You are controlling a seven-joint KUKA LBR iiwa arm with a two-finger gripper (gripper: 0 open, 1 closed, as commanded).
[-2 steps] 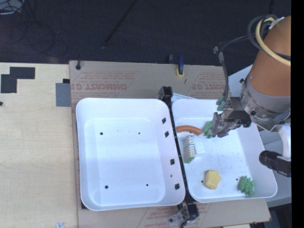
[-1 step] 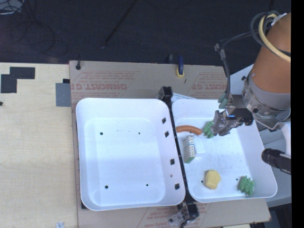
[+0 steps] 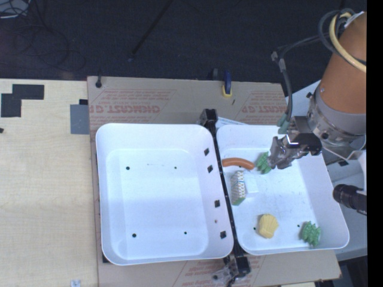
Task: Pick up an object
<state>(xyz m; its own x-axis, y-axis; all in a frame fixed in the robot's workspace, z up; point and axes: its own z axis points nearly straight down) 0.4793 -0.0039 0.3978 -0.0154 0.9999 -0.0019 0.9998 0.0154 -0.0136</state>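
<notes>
Camera view: we look down at a slant on two shallow white bins set side by side on a brown board. The left bin (image 3: 155, 196) sits beside the right bin (image 3: 287, 190), and the two touch along a black clamp strip.

The arm (image 3: 344, 82), grey with an orange band, reaches in from the right and bends down over the right bin's upper part. Its gripper (image 3: 280, 156) hangs low, just beside a small green object (image 3: 263, 162); we cannot tell its state.

In the right bin we also see an orange strip (image 3: 238, 162), a pale ridged object (image 3: 239, 187) near the divider, a yellow object (image 3: 267, 225), and a second green object (image 3: 310, 233) by the lower right corner.
</notes>
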